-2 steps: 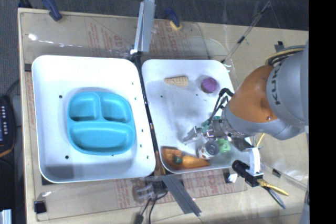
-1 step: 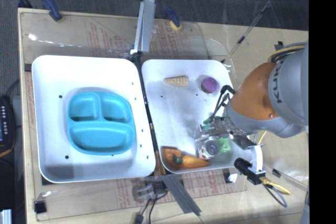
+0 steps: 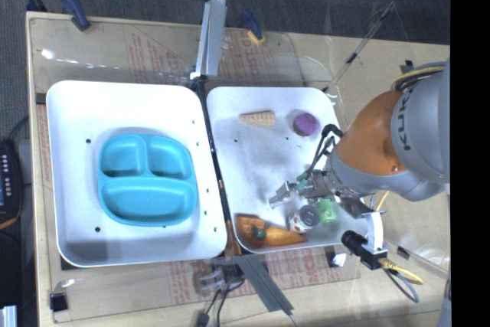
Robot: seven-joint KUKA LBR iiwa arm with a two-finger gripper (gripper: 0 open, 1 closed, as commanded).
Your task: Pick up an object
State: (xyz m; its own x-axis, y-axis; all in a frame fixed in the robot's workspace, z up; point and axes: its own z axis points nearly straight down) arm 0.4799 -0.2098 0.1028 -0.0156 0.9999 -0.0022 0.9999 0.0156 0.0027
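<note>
Pincer (image 3: 295,191) sits low in the right bin (image 3: 230,157), near its front edge; can't tell its state or whether it holds anything, so this reads as the grasp step, and the next move calls for a clean lift to prove a catch. Closest candidates are the small round white-and-green thing (image 3: 310,217) just beside it and the orange carrot-like toy (image 3: 268,232) against the front wall, while the tan cone-shaped piece (image 3: 257,118) and purple ball (image 3: 305,123) lie well apart near the back wall. Left bin (image 3: 69,165) on the tabletop (image 3: 115,50) holds a blue divided tray (image 3: 147,178).
</note>
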